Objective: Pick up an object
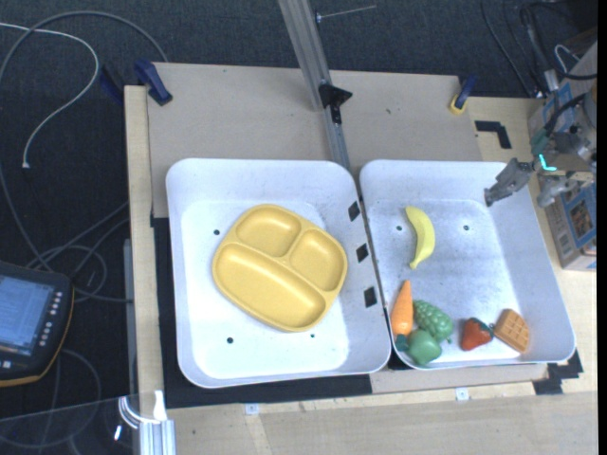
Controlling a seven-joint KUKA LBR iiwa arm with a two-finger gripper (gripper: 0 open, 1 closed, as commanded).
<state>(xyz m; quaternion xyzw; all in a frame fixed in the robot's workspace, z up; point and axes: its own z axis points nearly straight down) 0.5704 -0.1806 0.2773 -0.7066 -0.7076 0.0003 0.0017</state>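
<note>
Left bin (190,254): yellow divided plate (280,266), lots of bare floor around it. Right bin (531,245): banana (420,236) lies alone mid-floor, easiest target. Carrot (403,309), broccoli (432,319), green pepper (424,347), strawberry (476,333), waffle (512,330) crowd the near wall; a grab there likely clips neighbours or rim. Gripper (507,183) above far-right rim, carrying nothing; finger spread unreadable.

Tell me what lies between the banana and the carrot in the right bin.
Nothing: the camera view shows bare white bin floor between the banana and the carrot.
</note>
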